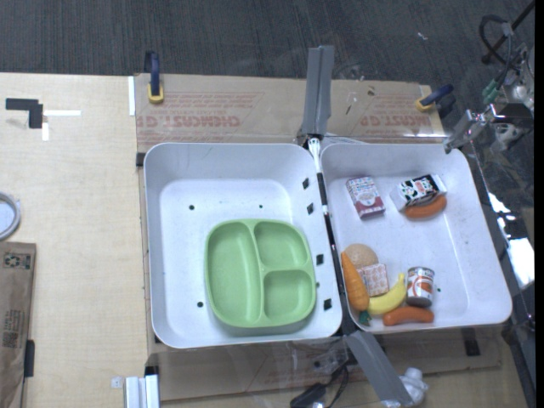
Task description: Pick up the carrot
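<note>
Dark carpet is stretching behind the tabletop (68, 253). Lying against the right bin's (476, 253) left wall, the carrot (354, 283) is partly overlapped by a banana (388, 297). Whether the jaws are released or clenched, I cannot tell.

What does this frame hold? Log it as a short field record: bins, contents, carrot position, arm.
left bin: green divided plate
right bin: carrot, banana, can, red carton, milk carton, two orange sausage-like items
carrot position: along right bin's left wall, near front, beside banana
carrot status: lying in bin, not picked up
gripper: cannot tell
</note>
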{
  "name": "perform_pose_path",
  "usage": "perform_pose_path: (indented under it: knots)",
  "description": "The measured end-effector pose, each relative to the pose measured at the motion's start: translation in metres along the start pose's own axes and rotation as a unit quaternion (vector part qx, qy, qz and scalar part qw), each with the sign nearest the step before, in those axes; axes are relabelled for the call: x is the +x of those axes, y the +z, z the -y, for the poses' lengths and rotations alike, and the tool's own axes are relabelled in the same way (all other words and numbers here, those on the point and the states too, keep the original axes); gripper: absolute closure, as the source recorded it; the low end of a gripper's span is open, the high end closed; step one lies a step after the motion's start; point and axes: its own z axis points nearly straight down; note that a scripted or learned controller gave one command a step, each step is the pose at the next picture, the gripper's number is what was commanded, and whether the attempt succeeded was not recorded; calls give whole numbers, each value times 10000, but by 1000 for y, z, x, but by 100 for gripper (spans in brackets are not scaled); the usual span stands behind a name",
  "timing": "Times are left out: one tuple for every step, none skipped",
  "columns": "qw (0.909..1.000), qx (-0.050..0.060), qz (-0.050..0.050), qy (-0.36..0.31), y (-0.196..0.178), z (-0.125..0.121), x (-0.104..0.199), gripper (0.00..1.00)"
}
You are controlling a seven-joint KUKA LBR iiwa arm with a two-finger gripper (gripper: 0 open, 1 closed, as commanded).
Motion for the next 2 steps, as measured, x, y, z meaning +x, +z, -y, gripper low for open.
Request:
perform_pose_path:
  knots:
    - [9996, 5, -2, 299, 110, 26, 53, 0]
    - [10000, -3, -2, -26, 94, 59, 19, 0]
